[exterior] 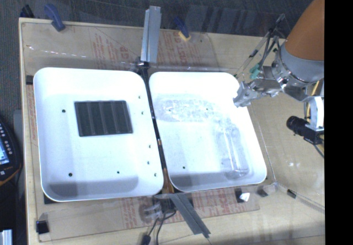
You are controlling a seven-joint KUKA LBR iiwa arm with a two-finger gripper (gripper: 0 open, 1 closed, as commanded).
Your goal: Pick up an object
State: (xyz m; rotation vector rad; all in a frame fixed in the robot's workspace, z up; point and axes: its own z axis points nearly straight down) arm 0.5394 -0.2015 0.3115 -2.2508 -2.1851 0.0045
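The grey arm with its orange band (309, 23) is reaching in from the right, and its gripper (245, 96) is hanging over the upper right corner of the right bin (190, 180), just at the rim. Whether the fingers are spread or closed cannot be told from this angle; nothing is showing between them.

Inside the right bin, two clear plastic things are lying on the white floor, both hard to read against it. A crinkled transparent bag or wrapper (182, 108) is lying across the upper part of the bin. A clear plastic bottle (231, 150) is lying lengthwise down the right side, near the right wall, its lower end close to the bottom right corner. The gripper is sitting well above the bottle and to the right of the wrapper, touching neither.

The left bin (49, 183) is sitting edge to edge with the right one on the wooden counter (287, 194). A dark ribbed rectangular panel (103, 117) is lying flat in its upper middle.
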